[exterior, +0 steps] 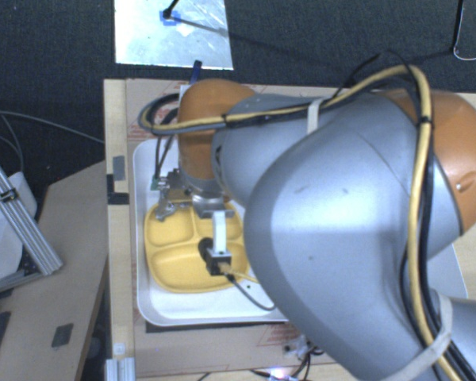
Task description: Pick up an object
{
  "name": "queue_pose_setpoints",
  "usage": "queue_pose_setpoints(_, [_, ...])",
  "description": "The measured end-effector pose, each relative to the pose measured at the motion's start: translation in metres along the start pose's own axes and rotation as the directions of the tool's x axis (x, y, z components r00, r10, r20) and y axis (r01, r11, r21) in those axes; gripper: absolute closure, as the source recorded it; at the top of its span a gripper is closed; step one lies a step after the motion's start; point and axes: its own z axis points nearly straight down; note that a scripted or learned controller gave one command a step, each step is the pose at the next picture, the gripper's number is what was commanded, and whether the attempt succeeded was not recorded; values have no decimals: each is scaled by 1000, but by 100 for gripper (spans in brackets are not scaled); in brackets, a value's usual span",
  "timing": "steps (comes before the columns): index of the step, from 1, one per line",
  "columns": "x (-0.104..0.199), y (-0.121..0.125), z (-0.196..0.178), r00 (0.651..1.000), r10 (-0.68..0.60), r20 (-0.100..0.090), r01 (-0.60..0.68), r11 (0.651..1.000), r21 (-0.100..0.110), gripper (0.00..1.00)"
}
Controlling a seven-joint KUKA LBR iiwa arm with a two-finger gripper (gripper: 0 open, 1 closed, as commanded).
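Though half-hidden, yellow tray (171, 254) in bin (184, 314).

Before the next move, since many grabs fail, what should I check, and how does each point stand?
1. Something to pick is in view: a yellow tray lies in the left bin. Ok.
2. The gripper is over the target: it sits above the tray's upper left part. Ok.
3. The tray is off the bin floor: it looks flat in the bin. Not ok.
4. The rest of the left bin is free of obstacles: the arm covers its right part. Cannot tell.
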Motion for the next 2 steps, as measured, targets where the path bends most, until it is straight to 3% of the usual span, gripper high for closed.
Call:
queue_pose_setpoints(1, [-3,3,-13,1000,0,3,0,1000,-12,100])
queue_pose_setpoints(2, [5,-66,-59,1000,2,-10,-2,1000,-10,100])
